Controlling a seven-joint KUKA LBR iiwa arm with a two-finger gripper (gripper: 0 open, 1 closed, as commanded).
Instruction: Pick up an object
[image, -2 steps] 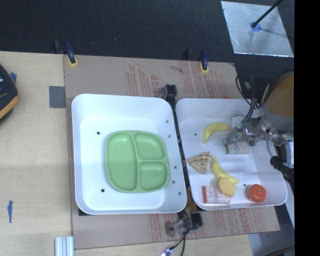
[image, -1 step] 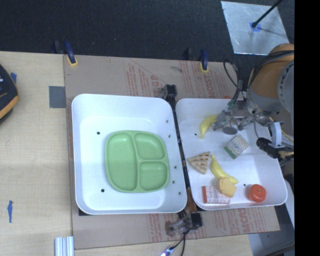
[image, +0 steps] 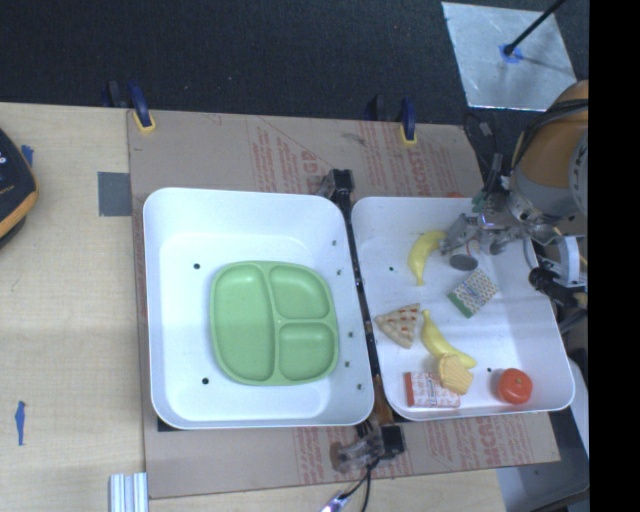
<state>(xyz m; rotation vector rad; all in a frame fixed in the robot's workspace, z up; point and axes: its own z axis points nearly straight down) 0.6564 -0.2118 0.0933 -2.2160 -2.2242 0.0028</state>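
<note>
From my feed I see the gripper (image: 470, 240) low over the upper part of the right bin (image: 560, 345), with the grey arm and its orange band (image: 550, 150) coming in from the right edge. Its two fingers (image: 458, 238) stand apart with nothing between them, spread fairly wide, just right of a small yellow banana (image: 424, 254) that lies curved, one tip pointing down towards the middle of the bin. Banana and fingers look close but I cannot tell whether they touch.

Just below the gripper lies a small square packet (image: 473, 293), pale with green and grey speckling, tilted on a corner. Lower down, near the bin's left wall, I see a tan triangular slice with red dots (image: 399, 325), like a piece of pizza. Beside it a second yellow banana (image: 442, 341) runs diagonally, its lower end touching a yellow blocky piece (image: 456, 375). To the left of that sits a red and white packet (image: 430, 390), and towards the lower right corner a red tomato (image: 514, 386) lies apart from the rest.

The left bin (image: 165, 300) holds a light green divided plate (image: 273, 322) with three compartments, lying flat in its middle.
</note>
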